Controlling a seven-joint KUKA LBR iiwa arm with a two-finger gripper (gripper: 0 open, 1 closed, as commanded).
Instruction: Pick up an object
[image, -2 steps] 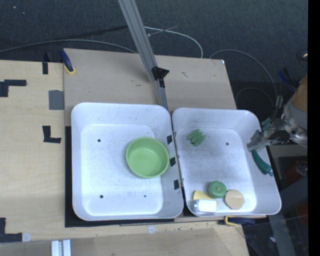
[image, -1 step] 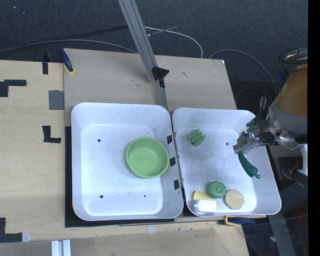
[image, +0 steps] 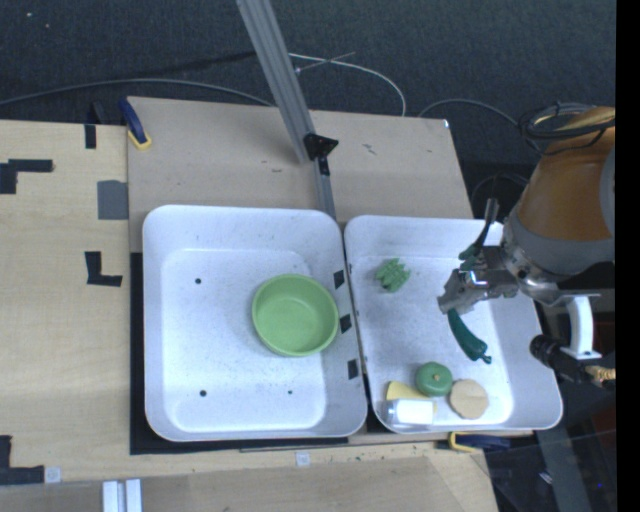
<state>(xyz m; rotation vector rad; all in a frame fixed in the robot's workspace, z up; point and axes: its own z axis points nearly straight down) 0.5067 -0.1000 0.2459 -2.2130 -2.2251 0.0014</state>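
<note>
Under claw (image: 462, 300), curved teal tool (image: 467, 336)

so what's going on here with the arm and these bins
A grey and orange robot arm reaches in from the right over the right bin, on a pick-up task. Its gripper sits right above a dark teal tool lying in that bin; whether it has hold of it can't be told. Also in the right bin are a small green leafy piece, a round green object, a tan disc and a yellow and white block. The left bin holds a green bowl.
</note>
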